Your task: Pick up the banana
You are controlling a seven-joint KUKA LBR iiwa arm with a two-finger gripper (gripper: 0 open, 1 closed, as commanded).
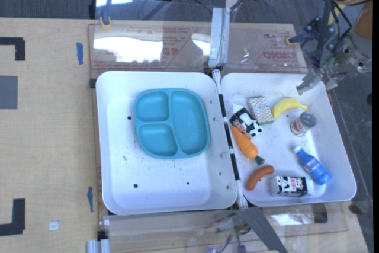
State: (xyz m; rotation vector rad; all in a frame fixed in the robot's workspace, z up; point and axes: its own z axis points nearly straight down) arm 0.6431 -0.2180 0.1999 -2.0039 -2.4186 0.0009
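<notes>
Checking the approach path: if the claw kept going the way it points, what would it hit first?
Probably the banana, down-left of the claw; depth is unclear.

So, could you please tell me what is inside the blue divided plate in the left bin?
Nothing visible lies in the blue three-compartment plastic plate; all three compartments show bare blue. The white bin floor beneath it is covered.

Bins (112,186): smooth white plastic, slightly glossy. Divided plate (172,123): matt blue plastic. Banana (286,106): smooth yellow plastic. Bench (41,127): pale wood, matt. Rear panels (154,38): clear, glossy sheet with glare.
</notes>
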